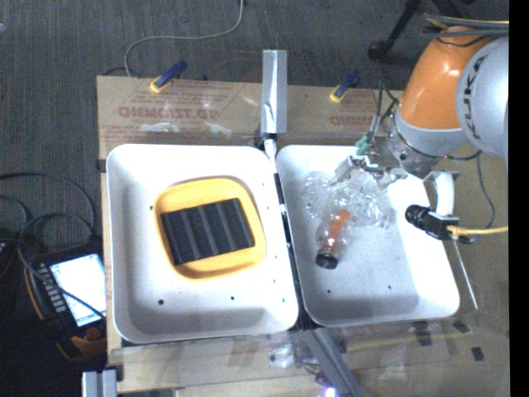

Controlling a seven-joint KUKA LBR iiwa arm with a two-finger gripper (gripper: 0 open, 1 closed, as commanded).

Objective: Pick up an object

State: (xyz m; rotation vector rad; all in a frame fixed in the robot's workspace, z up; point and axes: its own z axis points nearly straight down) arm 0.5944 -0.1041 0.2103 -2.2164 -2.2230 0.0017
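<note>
A clear bottle [337, 220] lies in the right bin [430, 292], yellow tray [212, 226] in the left bin [132, 296]; end effector [368, 160] state unclear.

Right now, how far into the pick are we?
Done: the arm has reached into the right bin, and the end effector sits over the crumpled clear plastic at the bin's back. In hand: nothing visibly lifted; the bottle lies on the bin floor. Left: the grasp and lift. The yellow tray rests in the left bin.
</note>
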